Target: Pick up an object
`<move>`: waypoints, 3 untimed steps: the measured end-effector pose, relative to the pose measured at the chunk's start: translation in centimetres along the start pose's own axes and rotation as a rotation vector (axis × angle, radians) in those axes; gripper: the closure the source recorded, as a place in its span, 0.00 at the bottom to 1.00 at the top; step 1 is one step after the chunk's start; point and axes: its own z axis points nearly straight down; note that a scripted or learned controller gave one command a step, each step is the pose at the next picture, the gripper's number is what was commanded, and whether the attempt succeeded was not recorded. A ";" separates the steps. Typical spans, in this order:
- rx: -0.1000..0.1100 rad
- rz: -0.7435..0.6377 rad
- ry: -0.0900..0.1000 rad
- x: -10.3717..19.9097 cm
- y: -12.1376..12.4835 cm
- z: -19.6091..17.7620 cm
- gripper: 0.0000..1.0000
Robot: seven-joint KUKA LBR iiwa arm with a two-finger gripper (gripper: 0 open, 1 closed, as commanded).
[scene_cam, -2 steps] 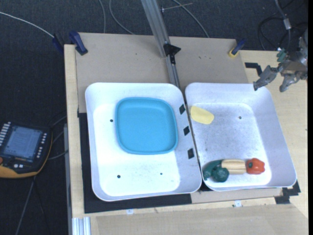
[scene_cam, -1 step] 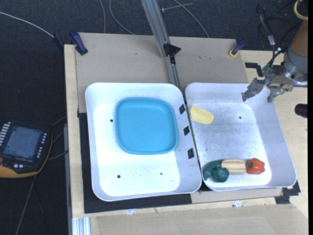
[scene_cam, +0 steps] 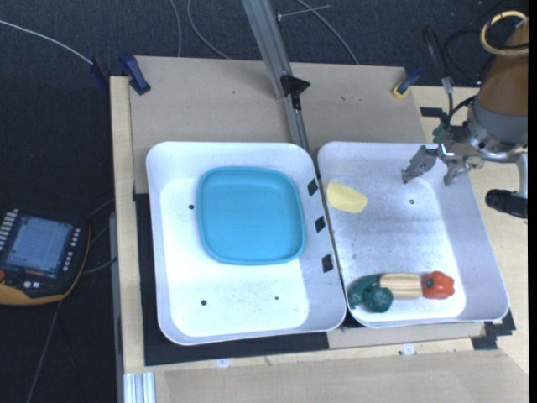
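Note:
My gripper (scene_cam: pixel 436 168) hangs over the far right part of the right bin (scene_cam: pixel 470 225), its two fingers spread open with nothing between them. A pale yellow object (scene_cam: pixel 346 197) lies near the bin's far left corner, well left of the gripper. Along the bin's near wall lie a dark green object (scene_cam: pixel 372 295), a tan cylinder (scene_cam: pixel 401 285) and a red object (scene_cam: pixel 437 285), touching in a row. All of these sit apart from the gripper.
The left bin (scene_cam: pixel 168 225) holds a blue square plate (scene_cam: pixel 251 214). A metal pole (scene_cam: pixel 273 36) slants down to the gap between the bins. Cables lie on the dark floor beyond the bench, and a handheld pendant (scene_cam: pixel 38 250) rests at the far left.

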 end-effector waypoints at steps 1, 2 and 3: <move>0.000 0.000 0.000 0.7 -0.8 5.0 0.00; -0.006 0.000 -0.001 0.7 -0.6 3.7 1.00; -0.009 0.000 -0.002 0.2 -0.4 -0.7 1.00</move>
